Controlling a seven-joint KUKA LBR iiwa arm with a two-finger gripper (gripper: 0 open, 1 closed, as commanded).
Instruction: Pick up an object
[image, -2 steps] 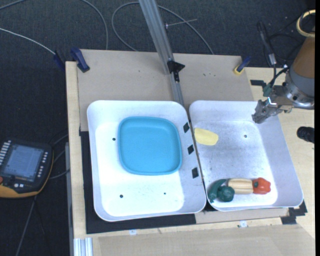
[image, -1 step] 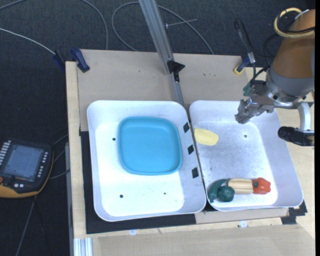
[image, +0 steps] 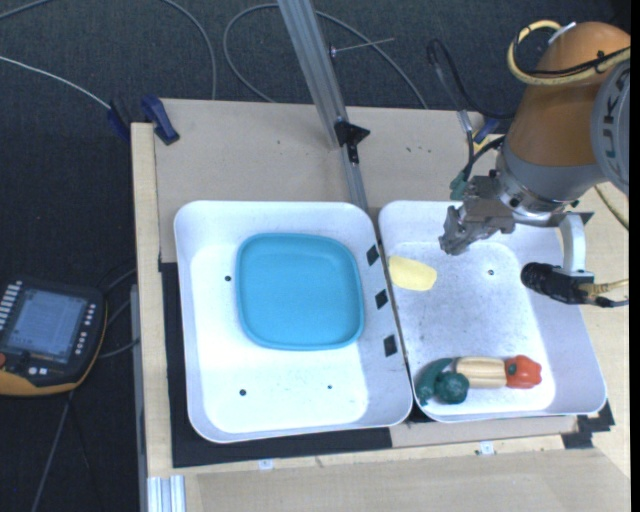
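Tool (image: 455, 240) over right bin (image: 560, 400) – grip state unclear – near yellow object (image: 412, 273)

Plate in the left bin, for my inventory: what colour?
Light blue plate, clearest in the camera view.

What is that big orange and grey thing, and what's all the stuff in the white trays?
That is a robot arm, seen by a camera looking down from above. At its end is a gripper, like a small metal hand, hanging over the right bin. It holds nothing. In that bin lie a yellow piece, a green toy, a tan stick and a red toy. The left bin holds a blue plate. The arm's job is to pick something up.
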